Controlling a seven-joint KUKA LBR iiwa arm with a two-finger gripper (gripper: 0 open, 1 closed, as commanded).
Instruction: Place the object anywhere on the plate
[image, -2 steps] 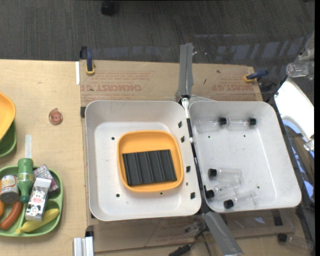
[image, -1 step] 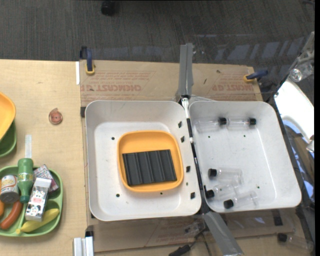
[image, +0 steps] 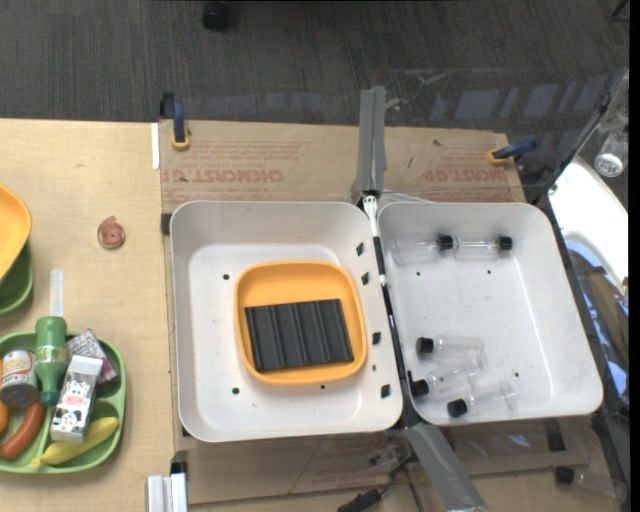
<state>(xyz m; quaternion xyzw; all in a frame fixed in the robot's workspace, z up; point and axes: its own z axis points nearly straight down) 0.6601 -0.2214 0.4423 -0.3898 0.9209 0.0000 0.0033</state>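
- From the camera view above the bench (image: 90, 180), we see the left bin (image: 190, 330) holding an orange plate (image: 300, 278).
- A dark ribbed rectangular object (image: 299, 335) lies flat on the plate, towards its near side.
- In the right bin (image: 545, 300), clear black-capped tubes lie: one (image: 472, 243) at the far side, others (image: 455, 375) near the near-left corner.
- We cannot tell the tool's state.
- A green plate of toy food (image: 60, 415) sits at the left.
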